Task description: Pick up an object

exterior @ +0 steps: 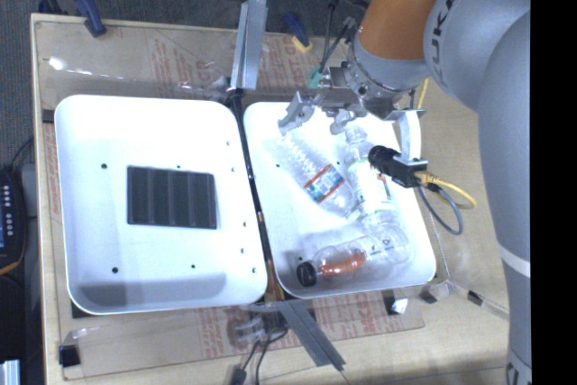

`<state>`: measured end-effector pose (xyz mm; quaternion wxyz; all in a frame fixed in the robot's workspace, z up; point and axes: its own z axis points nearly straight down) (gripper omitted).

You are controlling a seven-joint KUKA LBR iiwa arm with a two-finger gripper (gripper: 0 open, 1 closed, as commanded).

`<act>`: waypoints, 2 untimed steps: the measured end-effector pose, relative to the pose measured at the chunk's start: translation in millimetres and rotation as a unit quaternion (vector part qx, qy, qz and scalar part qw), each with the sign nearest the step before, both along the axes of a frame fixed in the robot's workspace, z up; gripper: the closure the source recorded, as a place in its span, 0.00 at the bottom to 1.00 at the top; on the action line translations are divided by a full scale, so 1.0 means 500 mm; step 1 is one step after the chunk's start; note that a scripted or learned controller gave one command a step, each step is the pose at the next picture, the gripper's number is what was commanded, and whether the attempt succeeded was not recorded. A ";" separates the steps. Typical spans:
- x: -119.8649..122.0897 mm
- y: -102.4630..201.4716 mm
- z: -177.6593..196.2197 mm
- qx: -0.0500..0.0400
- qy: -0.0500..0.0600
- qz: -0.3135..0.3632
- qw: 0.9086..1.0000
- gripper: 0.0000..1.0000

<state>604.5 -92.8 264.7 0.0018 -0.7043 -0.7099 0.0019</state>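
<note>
My gripper [321, 116] hangs over the far end of the right bin [270, 194], its two fingers spread apart and open, nothing between them. Just below it a clear plastic bottle with a red and blue label [315, 176] lies slantwise. A second clear bottle with a white label [365, 180] lies beside it to the right, partly under the wrist. Near the bin's front edge rests a bottle with a black cap and orange contents [335, 265], and a crumpled clear bottle [389, 241] lies to the right of it.
The left bin [90, 140] holds a flat dark ribbed rectangle [171, 197]. A black connector with a yellow cable [410, 171] sticks out from the wrist over the right bin's right rim. A metal post [247, 41] stands behind the gap between the bins.
</note>
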 end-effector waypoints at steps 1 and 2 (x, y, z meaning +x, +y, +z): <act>0.002 -0.076 -0.255 -0.002 -0.005 -0.010 1.000 0.00; -0.006 -0.186 -0.344 0.000 -0.002 -0.001 1.000 0.00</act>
